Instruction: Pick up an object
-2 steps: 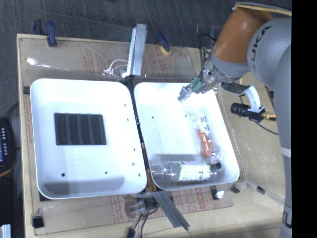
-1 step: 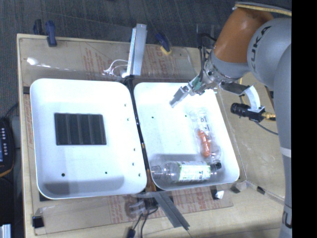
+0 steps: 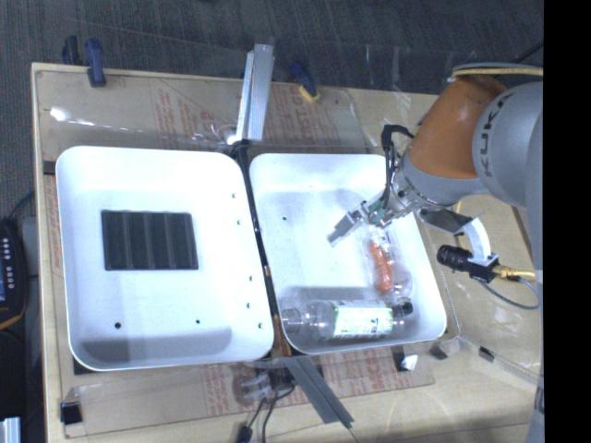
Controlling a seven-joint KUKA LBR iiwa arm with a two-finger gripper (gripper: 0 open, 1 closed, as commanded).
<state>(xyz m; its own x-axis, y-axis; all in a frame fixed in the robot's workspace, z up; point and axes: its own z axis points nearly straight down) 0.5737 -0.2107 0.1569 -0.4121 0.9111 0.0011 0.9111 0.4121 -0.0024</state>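
My gripper [image 3: 345, 228] reaches into the right bin [image 3: 305, 183] from the right and hangs over its middle. Just to its lower right lies an orange item in a clear wrapper [image 3: 381, 264], running along the bin's right side. A clear plastic bottle with a green and white label [image 3: 346, 319] lies on its side along the bin's near wall. I see nothing gripped. In the left bin [image 3: 83, 312] a dark ribbed rectangular block [image 3: 150, 240] rests flat, left of centre.
The arm's orange band [image 3: 452, 137] and grey wrist stand over the right bin's far right corner. A black cable plug [image 3: 471, 264] sticks out beside the bin's right wall. A metal bar [image 3: 255, 90] rises behind the seam between the bins.
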